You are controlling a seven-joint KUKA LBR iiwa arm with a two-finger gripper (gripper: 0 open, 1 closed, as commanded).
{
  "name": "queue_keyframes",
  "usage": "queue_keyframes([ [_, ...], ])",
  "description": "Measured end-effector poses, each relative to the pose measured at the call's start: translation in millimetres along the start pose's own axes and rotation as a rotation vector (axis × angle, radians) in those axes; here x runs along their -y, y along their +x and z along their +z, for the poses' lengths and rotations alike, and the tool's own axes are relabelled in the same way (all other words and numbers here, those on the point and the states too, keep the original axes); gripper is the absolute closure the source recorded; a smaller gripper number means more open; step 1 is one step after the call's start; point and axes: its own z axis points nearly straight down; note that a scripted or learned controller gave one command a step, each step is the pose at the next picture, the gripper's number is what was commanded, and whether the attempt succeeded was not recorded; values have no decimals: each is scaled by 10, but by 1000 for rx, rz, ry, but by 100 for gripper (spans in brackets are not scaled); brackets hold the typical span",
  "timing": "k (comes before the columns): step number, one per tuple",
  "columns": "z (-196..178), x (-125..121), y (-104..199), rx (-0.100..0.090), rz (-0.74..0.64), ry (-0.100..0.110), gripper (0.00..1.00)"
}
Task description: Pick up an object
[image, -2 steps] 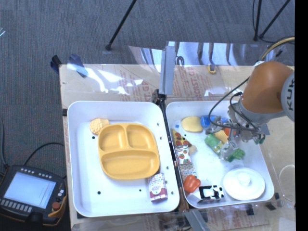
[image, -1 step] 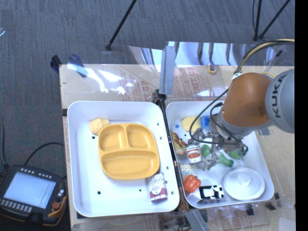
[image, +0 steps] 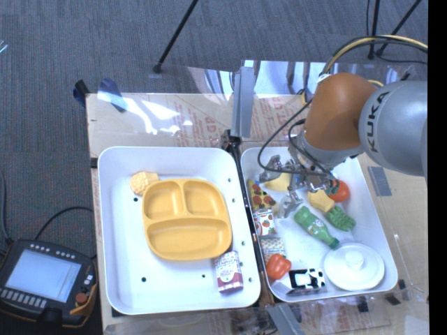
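My gripper (image: 296, 191) hangs under the orange band of the arm, low over the back middle of the right bin (image: 374, 208). It is just above a green bottle (image: 316, 227) and between two yellow wedges (image: 278, 182) (image: 320, 201). A red tomato (image: 339, 190) and a green leafy piece (image: 341, 218) lie to its right. A pizza slice (image: 261, 199) and a small red-and-white carton (image: 265, 222) lie to its left. The wrist hides what is directly beneath the gripper.
The front of the right bin holds an orange pepper (image: 278, 265), a white round lid (image: 355, 265) and a black-and-white item (image: 306, 279). In the left bin (image: 119, 257) are a yellow divided plate (image: 187, 219), a yellow waffle piece (image: 143, 182) and a red carton (image: 228, 271).
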Motion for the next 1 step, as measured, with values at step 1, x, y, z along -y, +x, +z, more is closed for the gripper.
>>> queue_keyframes([
  [1, -11, 675, 165, 1, -104, 3, 0],
])
